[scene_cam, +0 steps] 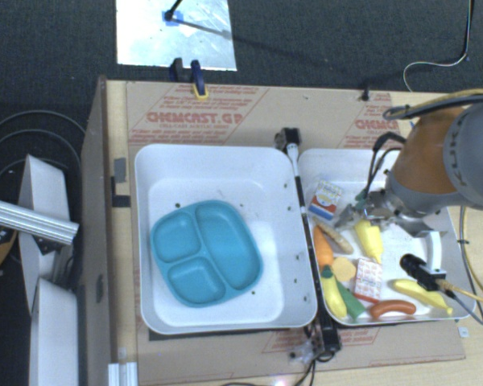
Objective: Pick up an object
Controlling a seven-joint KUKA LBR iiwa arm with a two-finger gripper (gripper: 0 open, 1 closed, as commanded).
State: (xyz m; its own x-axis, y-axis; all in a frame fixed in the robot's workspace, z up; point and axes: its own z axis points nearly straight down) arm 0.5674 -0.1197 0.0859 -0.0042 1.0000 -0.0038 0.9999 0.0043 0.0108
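The arm is lowered into the right bin [447, 316], with the gripper [362, 209] near that bin's middle, just above a yellow corn cob [369, 240]. Whether the jaws are open or closed cannot be told, and nothing is visibly held. Toy food lies toward the bin's front edge: carrot [324, 252], banana [419, 293], sausage [393, 308]. The left bin [157, 163] holds a blue divided plate [206, 251]. Judgement: pick not yet accomplished; grasp and lift remain.

Even bright light | glare on foil sheet [175, 22] — soft focus
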